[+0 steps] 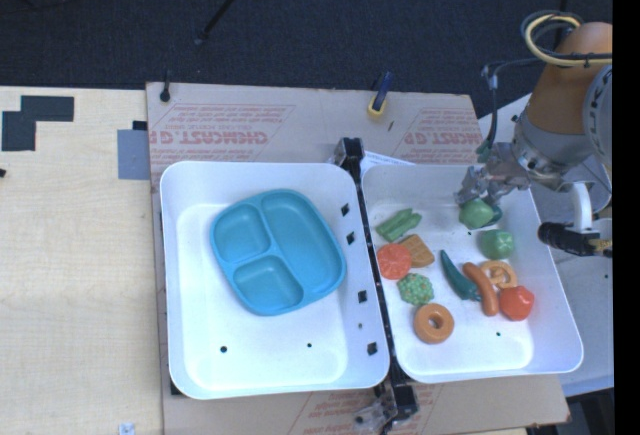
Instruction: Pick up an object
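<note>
Orange ring (pixel 434 323); tool (pixel 482 195) touching green ball (pixel 479 214).

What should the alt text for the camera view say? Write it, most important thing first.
The arm's end effector reaches in from the right and sits directly over a green toy in the right bin, which also holds toy food such as an orange ring and a red tomato. The left bin holds a blue divided plate.

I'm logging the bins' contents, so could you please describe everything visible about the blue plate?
The blue plate is a light blue, plastic-looking tray with rounded corners, divided into three compartments: two toward the far side, one nearer. It lies flat, turned at a slight angle, on the floor of the left bin. Its compartments hold nothing, and nothing else touches it.
</note>
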Controlling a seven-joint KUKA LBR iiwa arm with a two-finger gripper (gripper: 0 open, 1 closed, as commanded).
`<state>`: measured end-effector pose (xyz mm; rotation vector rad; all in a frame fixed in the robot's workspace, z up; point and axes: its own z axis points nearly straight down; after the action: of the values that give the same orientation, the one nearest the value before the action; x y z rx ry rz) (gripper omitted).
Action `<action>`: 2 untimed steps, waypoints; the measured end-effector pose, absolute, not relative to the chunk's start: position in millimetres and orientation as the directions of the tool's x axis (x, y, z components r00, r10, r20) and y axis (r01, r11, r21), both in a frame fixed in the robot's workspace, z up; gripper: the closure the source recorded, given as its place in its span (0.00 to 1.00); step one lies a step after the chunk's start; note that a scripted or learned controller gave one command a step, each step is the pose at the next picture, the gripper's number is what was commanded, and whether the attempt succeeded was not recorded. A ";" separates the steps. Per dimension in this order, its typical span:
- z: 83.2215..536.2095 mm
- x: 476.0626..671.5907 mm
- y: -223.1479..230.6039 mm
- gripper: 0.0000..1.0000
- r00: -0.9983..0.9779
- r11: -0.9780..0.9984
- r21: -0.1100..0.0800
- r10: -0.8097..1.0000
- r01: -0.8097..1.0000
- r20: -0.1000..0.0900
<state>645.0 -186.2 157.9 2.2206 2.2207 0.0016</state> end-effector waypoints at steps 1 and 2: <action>217.1 644.3 -194.5 1.00 0.000 0.000 0.004 1.000 1.000 -0.002; 228.3 644.6 -194.5 1.00 -0.001 0.001 0.000 1.000 1.000 0.000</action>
<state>644.6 -194.5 228.3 2.2200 2.2228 0.0003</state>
